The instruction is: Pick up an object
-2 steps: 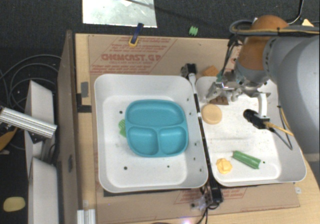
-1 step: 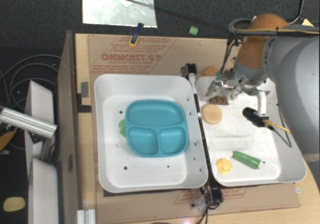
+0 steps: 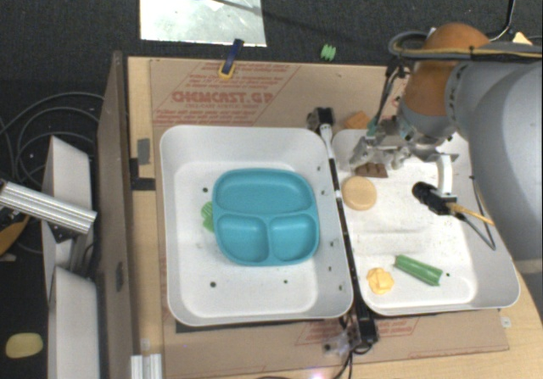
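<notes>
Near the right bin's (image 3: 501, 288) front edge lie a pickle (image 3: 417, 270) and corn (image 3: 380, 281). Gripper (image 3: 379, 153) hovers at the back-left corner, grip unclear; next, descend.

A brown cardboard sheet (image 3: 221, 89) lies under both bins, with coiled black cables (image 3: 51, 127) at left.
</notes>
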Tool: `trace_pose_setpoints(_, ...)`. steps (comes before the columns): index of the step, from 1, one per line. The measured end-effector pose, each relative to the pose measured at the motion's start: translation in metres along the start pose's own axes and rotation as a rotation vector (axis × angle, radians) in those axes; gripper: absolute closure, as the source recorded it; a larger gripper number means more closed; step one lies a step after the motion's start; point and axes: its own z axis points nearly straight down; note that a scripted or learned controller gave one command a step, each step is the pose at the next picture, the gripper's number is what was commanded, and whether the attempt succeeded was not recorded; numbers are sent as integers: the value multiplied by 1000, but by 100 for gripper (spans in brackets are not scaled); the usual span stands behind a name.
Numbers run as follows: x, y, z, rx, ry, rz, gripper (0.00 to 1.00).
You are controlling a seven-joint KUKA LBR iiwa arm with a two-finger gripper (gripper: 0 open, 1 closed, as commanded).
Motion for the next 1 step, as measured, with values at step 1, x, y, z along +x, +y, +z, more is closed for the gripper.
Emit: trace_pose_setpoints(1, 3, 0, 0, 0, 0, 0, 0)
